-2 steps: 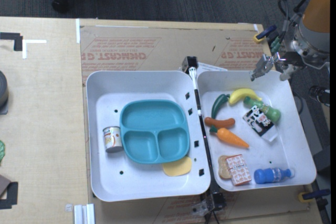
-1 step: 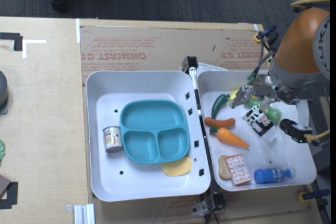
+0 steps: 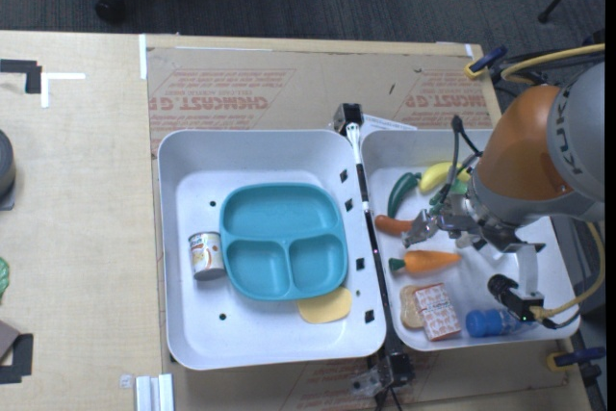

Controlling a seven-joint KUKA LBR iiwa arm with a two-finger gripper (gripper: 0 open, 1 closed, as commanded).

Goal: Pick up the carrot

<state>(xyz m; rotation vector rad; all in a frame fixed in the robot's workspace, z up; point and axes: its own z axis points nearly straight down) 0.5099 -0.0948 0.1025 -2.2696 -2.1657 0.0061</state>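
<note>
The carrot (image 3: pixel 432 259), orange with a green stub at its left end, lies flat in the middle of the right bin (image 3: pixel 558 327), pointing left to right. My gripper (image 3: pixel 423 229) hangs just above and slightly left of it, reaching in from the right under the orange-banded wrist (image 3: pixel 520 149). It sits between the carrot and a shorter reddish-orange piece (image 3: pixel 393 225). Nothing shows as lifted off the bin floor.
The right bin also holds a green pepper (image 3: pixel 402 192), a yellow banana (image 3: pixel 438 174), a toast-like slab (image 3: pixel 430 310) and a blue bottle (image 3: pixel 489 322). The left bin (image 3: pixel 178 322) bears a teal divided plate (image 3: pixel 285 241), a small can (image 3: pixel 205 257) and a yellow slice (image 3: pixel 324 307).
</note>
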